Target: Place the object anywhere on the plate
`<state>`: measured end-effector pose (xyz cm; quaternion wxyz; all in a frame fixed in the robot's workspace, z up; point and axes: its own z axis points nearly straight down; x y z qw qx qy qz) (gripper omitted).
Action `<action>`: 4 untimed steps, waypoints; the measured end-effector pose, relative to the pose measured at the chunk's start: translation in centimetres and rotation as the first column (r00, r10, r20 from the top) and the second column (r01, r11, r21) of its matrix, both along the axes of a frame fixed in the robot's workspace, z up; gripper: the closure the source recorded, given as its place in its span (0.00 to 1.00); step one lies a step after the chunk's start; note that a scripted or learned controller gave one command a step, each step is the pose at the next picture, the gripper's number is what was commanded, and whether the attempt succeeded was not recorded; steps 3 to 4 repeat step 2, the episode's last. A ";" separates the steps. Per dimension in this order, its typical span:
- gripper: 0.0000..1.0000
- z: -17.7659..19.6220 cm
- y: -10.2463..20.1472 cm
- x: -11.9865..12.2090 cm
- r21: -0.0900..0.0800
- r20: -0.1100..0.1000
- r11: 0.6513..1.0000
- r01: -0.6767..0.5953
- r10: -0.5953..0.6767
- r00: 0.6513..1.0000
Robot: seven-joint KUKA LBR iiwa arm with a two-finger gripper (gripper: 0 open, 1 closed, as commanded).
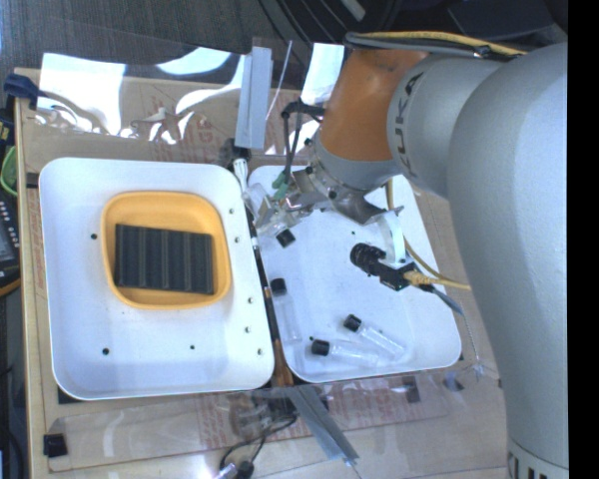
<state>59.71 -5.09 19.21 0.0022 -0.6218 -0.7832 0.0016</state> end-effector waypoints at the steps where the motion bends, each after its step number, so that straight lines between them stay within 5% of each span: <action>1: 1.00 -0.1 6.8 -3.1 -0.001 0.000 1.000 -0.019 0.019 1.000; 2: 0.00 -0.1 6.8 -3.1 -0.001 0.001 1.000 -0.018 0.018 1.000; 4: 0.00 -0.1 6.8 -3.1 -0.001 0.001 1.000 -0.018 0.018 1.000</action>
